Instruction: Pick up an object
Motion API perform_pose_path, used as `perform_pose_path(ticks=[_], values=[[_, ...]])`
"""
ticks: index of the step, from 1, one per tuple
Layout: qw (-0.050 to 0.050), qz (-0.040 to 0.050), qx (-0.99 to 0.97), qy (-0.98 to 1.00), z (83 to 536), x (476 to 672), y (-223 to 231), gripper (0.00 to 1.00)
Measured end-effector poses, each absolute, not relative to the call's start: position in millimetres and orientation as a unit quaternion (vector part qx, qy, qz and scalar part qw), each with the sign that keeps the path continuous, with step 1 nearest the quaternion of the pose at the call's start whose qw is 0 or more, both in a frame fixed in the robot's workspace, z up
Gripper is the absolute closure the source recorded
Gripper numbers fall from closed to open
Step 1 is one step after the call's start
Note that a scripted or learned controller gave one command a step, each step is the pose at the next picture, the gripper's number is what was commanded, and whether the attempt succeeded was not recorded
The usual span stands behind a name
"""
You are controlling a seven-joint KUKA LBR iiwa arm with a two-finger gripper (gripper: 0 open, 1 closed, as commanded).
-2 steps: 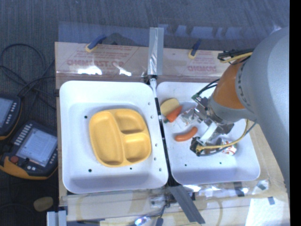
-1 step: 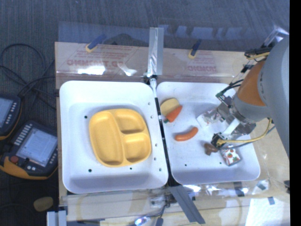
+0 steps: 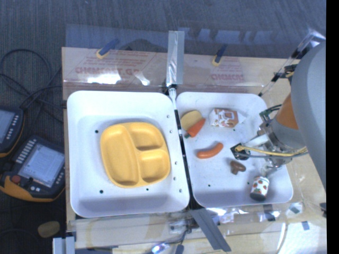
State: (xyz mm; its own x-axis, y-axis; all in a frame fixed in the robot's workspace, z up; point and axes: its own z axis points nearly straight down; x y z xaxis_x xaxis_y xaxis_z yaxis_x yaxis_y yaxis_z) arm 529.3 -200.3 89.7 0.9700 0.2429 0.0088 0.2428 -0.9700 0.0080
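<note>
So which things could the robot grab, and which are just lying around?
For the job:
gripper
hot dog
carrot
snack packet
brown lump
strawberry pot
right bin

Just lying about:
yellow tray in the left bin
handheld controller
cables

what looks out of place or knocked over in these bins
Nothing looks spilled or broken. The strawberry-print can lies tipped in the right bin's near corner, and the carrot rests against the yellow piece beside the divider.
</note>
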Motion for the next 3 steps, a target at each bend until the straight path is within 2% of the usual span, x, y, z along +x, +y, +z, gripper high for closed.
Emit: perform_pose_path(ticks=[1,2,3], values=[[0.004,0.0019,0.992,0.123,98,528.2,-200,1.0],[0.004,0.0035,0.984,0.179,90,629.5,-190,1.0],[0.002,0.0012,0.994,0.108,89,661.8,-190,1.0]])
